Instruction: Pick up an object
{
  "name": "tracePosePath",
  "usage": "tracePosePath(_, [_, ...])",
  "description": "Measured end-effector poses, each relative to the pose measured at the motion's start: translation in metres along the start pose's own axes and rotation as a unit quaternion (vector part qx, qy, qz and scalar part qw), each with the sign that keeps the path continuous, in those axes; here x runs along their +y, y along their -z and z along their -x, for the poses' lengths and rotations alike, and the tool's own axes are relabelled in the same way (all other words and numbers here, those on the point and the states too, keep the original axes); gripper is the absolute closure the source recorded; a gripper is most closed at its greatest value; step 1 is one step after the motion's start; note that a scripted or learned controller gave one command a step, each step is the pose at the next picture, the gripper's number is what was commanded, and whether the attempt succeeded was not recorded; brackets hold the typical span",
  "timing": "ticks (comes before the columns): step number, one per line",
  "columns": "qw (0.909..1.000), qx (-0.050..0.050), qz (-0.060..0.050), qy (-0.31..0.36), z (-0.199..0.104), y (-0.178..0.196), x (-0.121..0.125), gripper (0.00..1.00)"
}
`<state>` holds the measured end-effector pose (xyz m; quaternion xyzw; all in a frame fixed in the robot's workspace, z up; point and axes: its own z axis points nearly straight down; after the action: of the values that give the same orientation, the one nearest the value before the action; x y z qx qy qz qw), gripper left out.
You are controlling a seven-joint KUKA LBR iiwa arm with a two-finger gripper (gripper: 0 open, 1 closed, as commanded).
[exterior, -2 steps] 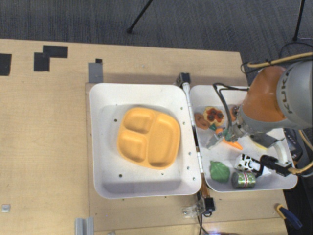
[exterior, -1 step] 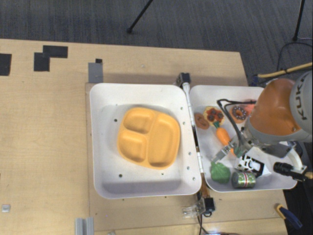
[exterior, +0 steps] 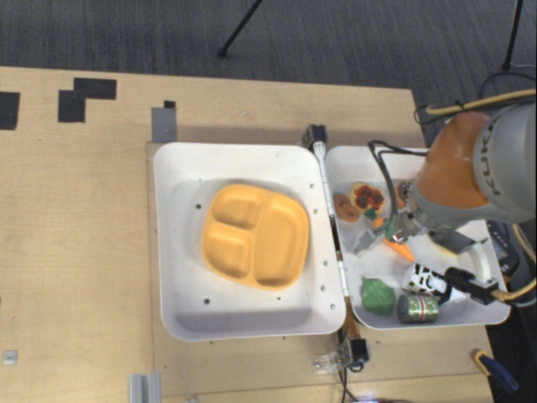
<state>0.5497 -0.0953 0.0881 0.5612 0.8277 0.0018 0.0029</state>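
Clutter in the right white bin (exterior: pixel 497 316) is your target pool, at centre-right of the frame. No object is singled out, so choose one the arm can reach cleanly.

The gripper (exterior: pixel 388 233) sits low in the middle of that bin, over a thin orange stick-like piece (exterior: pixel 398 248) and a grey flat piece (exterior: pixel 366 242). I cannot tell how the gripper is set or whether it has anything; the wrist hides it.

My read: you're at the descend-and-grasp step. To do it well:
- Commit to one item. The orange piece and grey piece lie touching or overlapping, so a pinch there may catch both or neither.
- Easier picks, probably: the green rounded lump (exterior: pixel 377 295) or the green-and-silver can lying on its side (exterior: pixel 418 307), both near the bin's lower edge. The can may roll, so close across its body.
- A black-and-white patterned object (exterior: pixel 428 280) sits just above the can, crowding it.

Upper part of the same bin: a brown round piece (exterior: pixel 344 205) and a red-and-yellow multicoloured item (exterior: pixel 367 196), near the divider.

The left white bin (exterior: pixel 180 250), mid-frame, holds a yellow-orange plastic divided tray (exterior: pixel 254 235) with three compartments, nothing in them.
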Motion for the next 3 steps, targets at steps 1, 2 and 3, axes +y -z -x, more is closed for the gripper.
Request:
tracePosePath(1, [1.0, 0.0, 0.003, 0.001, 0.0, 0.012, 0.003, 1.0])
tracePosePath(2, [1.0, 0.0, 0.003, 0.001, 0.0, 0.012, 0.003, 0.0])
tracePosePath(3, [1.0, -0.001, 0.005, 0.003, 0.0, 0.022, 0.004, 1.0])
